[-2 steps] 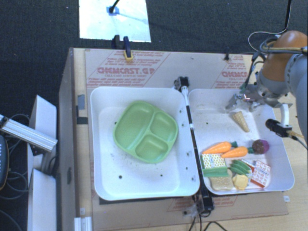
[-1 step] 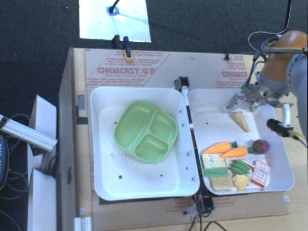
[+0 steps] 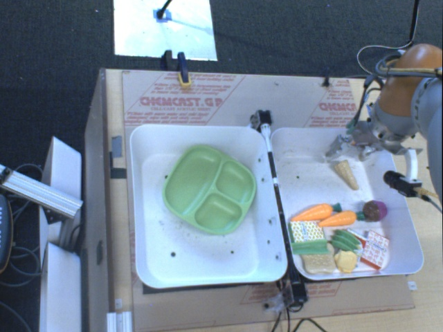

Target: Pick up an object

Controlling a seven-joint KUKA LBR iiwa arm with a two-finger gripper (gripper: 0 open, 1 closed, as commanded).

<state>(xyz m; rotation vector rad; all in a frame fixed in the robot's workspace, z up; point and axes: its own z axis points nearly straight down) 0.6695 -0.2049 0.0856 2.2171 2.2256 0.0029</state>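
White bins point(image 3: 149, 185), green tray point(image 3: 210, 189), gripper point(image 3: 354, 147) above cone point(image 3: 347, 173)

Green divided plate point(image 3: 210, 189) — 2 orange carrots point(image 3: 325, 215) — white bins point(image 3: 149, 158), maroon ball point(image 3: 374, 209).

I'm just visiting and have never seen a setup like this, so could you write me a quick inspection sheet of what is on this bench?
Surface: two shallow white bins, left bin and right bin, side by side on a board with red print.
Job's things: in the right bin, a cone, two carrots, a dark round piece and a cluster of small toy foods near the front.
Clutter: green divided plate in the left bin.
Grippers: gripper just above the cone; nothing seen between its fingers.
Cables: black cable at upper right.
Surroundings: dark floor, white sheet behind the bench.
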